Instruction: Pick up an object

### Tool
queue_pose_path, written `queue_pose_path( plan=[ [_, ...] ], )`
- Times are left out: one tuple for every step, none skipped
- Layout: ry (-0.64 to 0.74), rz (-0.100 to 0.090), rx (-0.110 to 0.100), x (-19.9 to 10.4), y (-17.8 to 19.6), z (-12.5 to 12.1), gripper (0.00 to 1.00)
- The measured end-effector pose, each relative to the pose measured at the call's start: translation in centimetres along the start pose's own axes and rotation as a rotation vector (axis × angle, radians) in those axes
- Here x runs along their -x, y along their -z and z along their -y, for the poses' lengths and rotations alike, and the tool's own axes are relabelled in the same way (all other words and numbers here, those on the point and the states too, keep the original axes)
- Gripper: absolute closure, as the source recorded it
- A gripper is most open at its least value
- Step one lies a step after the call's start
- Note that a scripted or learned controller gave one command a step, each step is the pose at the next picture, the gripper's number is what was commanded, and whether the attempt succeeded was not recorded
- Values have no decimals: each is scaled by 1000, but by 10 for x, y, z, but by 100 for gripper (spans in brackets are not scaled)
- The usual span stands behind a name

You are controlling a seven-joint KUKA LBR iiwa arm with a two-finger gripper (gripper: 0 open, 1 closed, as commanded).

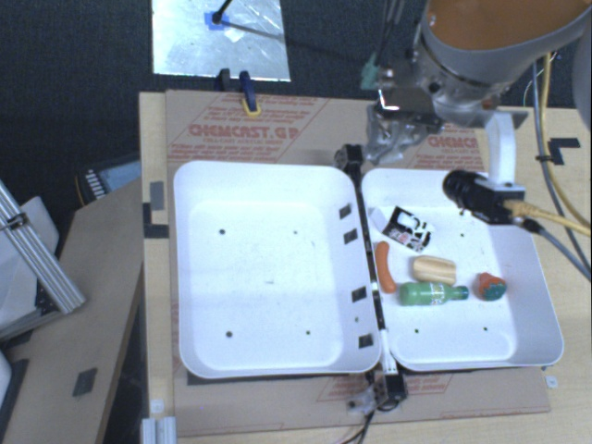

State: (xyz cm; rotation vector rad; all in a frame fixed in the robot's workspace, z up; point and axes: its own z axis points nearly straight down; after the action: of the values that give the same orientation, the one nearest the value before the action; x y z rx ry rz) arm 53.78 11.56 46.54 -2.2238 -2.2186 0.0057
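Camera view | gripper [393, 141] above right bin [527, 340] far rim, grip state cannot be told | green bottle [432, 293] lies mid-bin beside orange sausage [385, 266] | likely light, rigid, slippery; grasp across body

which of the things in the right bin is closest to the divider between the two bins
The orange carrot-like stick. It lies lengthwise right beside the divider, left of the green bottle, tan bread roll and black-and-white card.
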Motion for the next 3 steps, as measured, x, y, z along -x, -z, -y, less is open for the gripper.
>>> queue_pose_path(
  plan=[
    [1,-3,13,22,74,-25,100],
    [2,0,-11,24,-58,29,100],
    [8,-5,9,13,-22,51,100]
  ],
)
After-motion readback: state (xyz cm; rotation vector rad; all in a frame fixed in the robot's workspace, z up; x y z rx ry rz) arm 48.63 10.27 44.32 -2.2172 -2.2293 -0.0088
